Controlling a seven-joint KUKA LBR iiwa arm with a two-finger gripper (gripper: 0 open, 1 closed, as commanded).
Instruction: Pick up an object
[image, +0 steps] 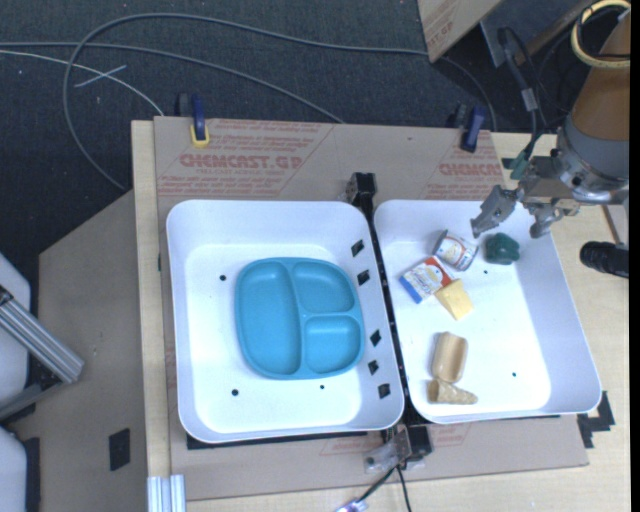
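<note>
Camera view puts the likeliest pick, a small dark green object (501, 249), in the upper part of the right bin (570, 330), near its far right wall. My gripper (518, 222) hangs just above and around it with its two fingers spread apart, one finger (492, 214) to the left of the green piece and the other to its right, and nothing sits between them. Just left of the green piece lies a small round tin (455, 250), then a red, white and blue packet (424, 278) touching a yellow block (455, 299). Nearer me in that bin rest a tan cup-like piece (449, 354) and a pale wedge (452, 394). Over in the left bin (190, 300) a blue divided plate (299, 317) lies flat.
</note>
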